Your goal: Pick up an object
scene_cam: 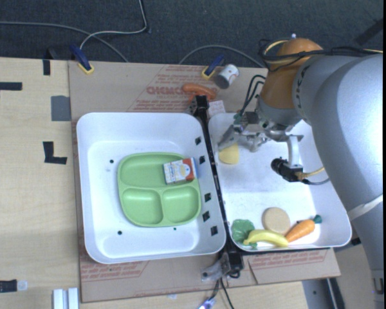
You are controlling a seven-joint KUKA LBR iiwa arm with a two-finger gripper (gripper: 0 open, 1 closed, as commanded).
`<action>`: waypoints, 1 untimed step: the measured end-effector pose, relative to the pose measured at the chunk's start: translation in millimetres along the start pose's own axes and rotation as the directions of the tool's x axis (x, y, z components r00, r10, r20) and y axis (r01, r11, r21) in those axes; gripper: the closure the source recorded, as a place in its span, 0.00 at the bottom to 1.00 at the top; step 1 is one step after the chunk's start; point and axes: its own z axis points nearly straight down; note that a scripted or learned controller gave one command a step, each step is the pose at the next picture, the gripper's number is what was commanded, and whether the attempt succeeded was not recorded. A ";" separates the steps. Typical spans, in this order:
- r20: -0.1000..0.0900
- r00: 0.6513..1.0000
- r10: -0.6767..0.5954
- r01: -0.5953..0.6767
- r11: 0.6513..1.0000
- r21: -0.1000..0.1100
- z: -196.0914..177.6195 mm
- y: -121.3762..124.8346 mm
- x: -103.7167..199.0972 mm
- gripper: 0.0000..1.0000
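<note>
Your gripper [239, 140] sits low over the far left part of the right bin [257, 185], right beside a pale yellow object [229, 154], but you cannot tell whether the fingers are spread or closed; the wrist hardware blurs them. The arm's grey body hides that bin's right side. Along its near edge lie a green piece [242, 228], a banana [266, 238], a tan round [276, 219] and a carrot [301, 229]. The left bin [96, 192] holds a green divided plate [158, 190] with a small carton [179, 170] on it.
</note>
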 end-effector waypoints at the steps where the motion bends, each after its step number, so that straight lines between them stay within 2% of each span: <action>1: -0.002 1.000 -0.001 0.001 1.000 0.001 0.1 6.8 -2.4 0.00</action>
